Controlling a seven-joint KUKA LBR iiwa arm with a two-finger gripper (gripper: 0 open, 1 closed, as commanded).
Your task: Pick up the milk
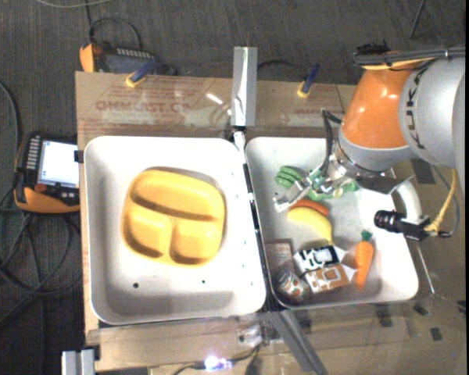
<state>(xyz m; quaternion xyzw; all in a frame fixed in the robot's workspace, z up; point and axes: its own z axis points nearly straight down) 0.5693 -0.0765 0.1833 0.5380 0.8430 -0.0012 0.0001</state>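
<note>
The two-finger gripper (297, 196), fingers apparently spread and empty, hovers mid-approach; the small white-and-black milk carton (321, 261) lies below it, calling for descent.

A yellow moulded plastic plate (174, 216) lies in the white left bin (102, 287). The white right bin (399, 287) holds an orange plastic carrot with green top (363, 261), a yellow banana (313, 222), and a white-and-black patterned milk carton (324, 266).
</note>
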